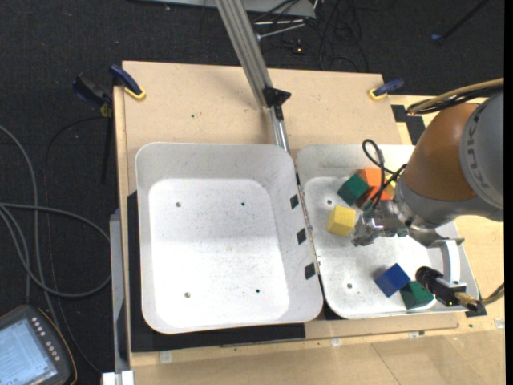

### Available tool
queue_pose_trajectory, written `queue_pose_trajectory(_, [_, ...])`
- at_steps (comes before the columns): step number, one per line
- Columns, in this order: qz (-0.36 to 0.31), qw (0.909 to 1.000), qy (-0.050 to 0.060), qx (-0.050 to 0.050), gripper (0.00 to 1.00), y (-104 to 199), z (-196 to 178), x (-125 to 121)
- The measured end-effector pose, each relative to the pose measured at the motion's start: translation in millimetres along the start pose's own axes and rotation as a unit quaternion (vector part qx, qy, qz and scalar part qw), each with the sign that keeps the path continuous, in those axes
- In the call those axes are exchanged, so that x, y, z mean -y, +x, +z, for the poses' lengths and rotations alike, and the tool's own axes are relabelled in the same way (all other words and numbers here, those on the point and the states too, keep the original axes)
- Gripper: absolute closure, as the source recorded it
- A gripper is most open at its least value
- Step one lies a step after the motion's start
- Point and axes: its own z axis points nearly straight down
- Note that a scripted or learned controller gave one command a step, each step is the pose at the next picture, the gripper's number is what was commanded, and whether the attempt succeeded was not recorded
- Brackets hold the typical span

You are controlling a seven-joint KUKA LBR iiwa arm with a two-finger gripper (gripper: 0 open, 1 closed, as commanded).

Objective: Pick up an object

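The left bin [212, 239] lay bare. In the right bin [337, 295], the yellow cube [342, 220] sat at nine o'clock from the gripper [370, 233]; whether it was gripped, I couldn't tell. It looked light and rigid, best pinched across flat opposite faces.

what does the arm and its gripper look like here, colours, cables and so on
The arm is bulky and rounded: a grey shell with a broad orange band above the wrist. A black cable loops beside it. The gripper is small, metallic grey and dark.
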Motion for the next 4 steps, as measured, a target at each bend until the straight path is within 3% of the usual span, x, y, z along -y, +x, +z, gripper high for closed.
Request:
queue_pose_trajectory(2, [-0.001, 1.0000, -0.001, 0.000, 1.00, 11, -120, -5])
queue_pose_trajectory(3, [-0.001, 1.0000, 0.001, 0.000, 1.00, 11, -135, -6])
queue_pose_trajectory(4, [-0.002, 1.0000, 0.003, -0.001, 1.00, 55, -124, 1])
